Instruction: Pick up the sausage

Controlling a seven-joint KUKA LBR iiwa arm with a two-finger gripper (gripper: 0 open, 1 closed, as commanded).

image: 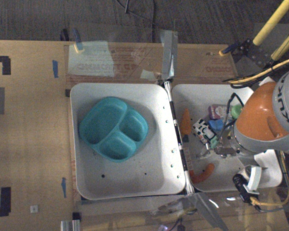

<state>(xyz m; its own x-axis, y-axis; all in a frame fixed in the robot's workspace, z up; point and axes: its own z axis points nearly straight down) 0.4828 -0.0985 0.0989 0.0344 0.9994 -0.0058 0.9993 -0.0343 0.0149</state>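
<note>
Dark grey carpet [62,8] lies beyond the brown wooden bench [29,129], which carries strips of blue tape [55,68].

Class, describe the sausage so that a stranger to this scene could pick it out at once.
Start at the right white bin, under the arm. Go to its near left corner, where the sausage lies tilted by the wall. It is orange-red, rounded and plump; the carrot further up is more pointed and stands nearly upright along the divider.

Lighting even, moderately bright, apparently from overhead. Both white bins [120,186] near overexposure, little surface detail. Soft shadow under the teal divided plate [113,128] along its lower rim. Glare on clear plastic sheet [94,59] at worktop [29,143] far edge. Overall focus soft; arm [265,119] slightly blurred. Carpet dim.
</note>
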